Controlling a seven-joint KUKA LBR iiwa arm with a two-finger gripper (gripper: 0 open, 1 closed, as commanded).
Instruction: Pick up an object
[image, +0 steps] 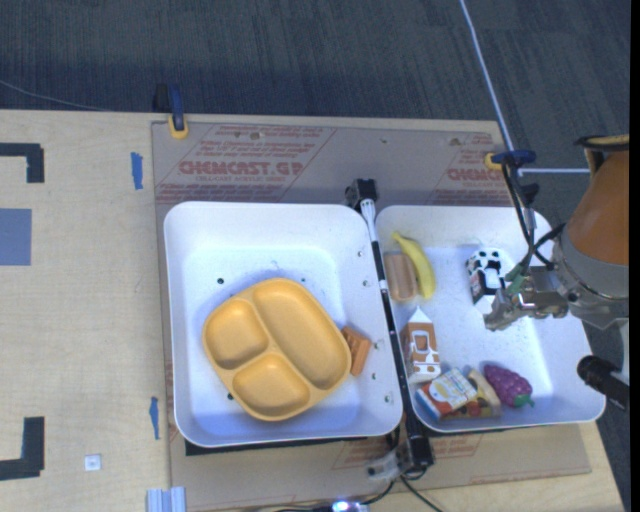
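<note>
Black-and-white toy, prob. a small cow figure, lies in the right bin near its far end, just beside the pincer, which hangs over the bin floor; can't tell whether it is open or closed, fingers too small and blurred. Nothing visible between them. Same bin: banana w/ a tan roll touching it, a small carton, a colourful packet, purple grapes. Left bin holds a yellow divided plate; an orange piece is partly hidden by its rim. Arm cut off at right edge.
</note>
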